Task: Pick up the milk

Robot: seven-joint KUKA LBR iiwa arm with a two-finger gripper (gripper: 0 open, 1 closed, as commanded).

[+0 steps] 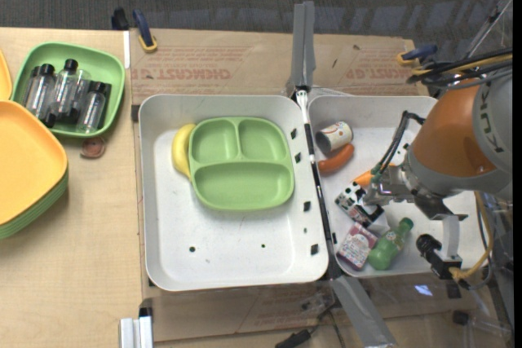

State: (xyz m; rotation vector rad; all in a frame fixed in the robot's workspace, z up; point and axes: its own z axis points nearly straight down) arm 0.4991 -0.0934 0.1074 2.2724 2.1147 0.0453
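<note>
The milk [354, 202] is a small black-and-white patterned carton lying on its side in the right bin [371, 114], near that bin's left wall. My gripper [378, 192] hangs low over the right bin, just right of the carton and touching or nearly touching its right end. The wrist and the orange-banded arm [453, 147] cover the bin's right half. From this angle I cannot make out whether anything is held.
Around the carton lie a white cup [333, 134], a sausage [335, 161], a small orange piece [364, 176], a pink packet [356, 248] and a green bottle [390, 245]. The left bin [220, 257] holds a green divided plate [241, 164] and a yellow item [180, 149].
</note>
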